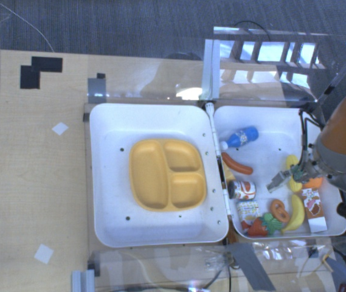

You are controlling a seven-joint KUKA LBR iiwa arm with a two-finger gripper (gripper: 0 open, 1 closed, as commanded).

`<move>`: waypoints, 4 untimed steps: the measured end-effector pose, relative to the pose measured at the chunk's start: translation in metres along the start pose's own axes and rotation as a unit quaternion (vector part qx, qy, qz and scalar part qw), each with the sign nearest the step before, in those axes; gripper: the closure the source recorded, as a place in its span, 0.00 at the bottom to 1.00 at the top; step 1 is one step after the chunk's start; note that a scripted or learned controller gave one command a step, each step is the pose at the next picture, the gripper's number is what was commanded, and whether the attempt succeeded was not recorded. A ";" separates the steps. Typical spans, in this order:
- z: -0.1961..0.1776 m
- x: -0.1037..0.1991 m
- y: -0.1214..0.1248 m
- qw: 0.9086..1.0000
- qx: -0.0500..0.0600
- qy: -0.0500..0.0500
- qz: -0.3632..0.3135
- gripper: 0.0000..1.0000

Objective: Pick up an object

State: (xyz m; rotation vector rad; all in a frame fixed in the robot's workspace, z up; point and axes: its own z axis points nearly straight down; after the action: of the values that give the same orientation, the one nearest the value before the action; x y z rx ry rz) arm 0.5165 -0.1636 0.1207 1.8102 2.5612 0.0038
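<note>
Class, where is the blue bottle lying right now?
The blue bottle lies in the right bin, near its back left corner, just above the sausage.

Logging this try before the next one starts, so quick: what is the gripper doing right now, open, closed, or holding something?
Gripper: low in the right bin beside the banana; open or shut cannot be told, and no object is visibly held.
</note>
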 end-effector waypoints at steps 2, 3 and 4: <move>0.011 -0.008 -0.028 0.939 0.001 0.013 0.343 0.00; 0.011 -0.008 -0.028 0.939 0.001 0.013 0.342 0.00; 0.018 0.013 -0.026 0.907 0.002 0.001 0.422 0.00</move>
State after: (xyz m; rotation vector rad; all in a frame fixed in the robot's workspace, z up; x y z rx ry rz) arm 0.4882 -0.1596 0.1021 2.7264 1.5605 0.0042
